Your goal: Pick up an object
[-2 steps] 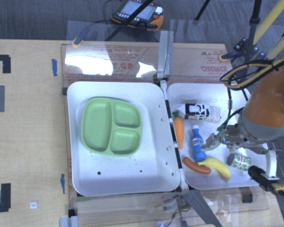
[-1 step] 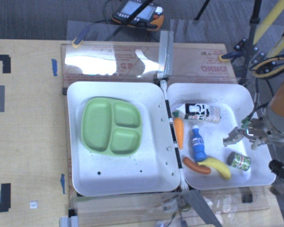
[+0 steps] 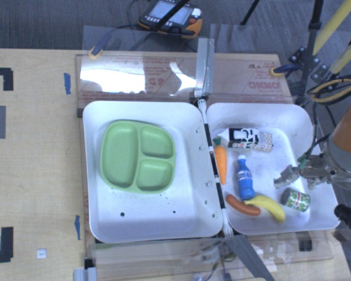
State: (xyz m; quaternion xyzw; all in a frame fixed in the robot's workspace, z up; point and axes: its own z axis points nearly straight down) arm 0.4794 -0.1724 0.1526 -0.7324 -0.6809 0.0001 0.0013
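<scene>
So our hand [image 3: 292, 179] hangs in the right bin [image 3: 301, 124], and we honestly can't tell its state. The green can [image 3: 296, 200] lies just below it, tipped on its side, the closest pick.

A green divided plate [image 3: 138, 155] lies in the left bin [image 3: 99, 122].

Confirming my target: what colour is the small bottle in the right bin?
Blue with a white cap, bottle, in the camera view.
</scene>
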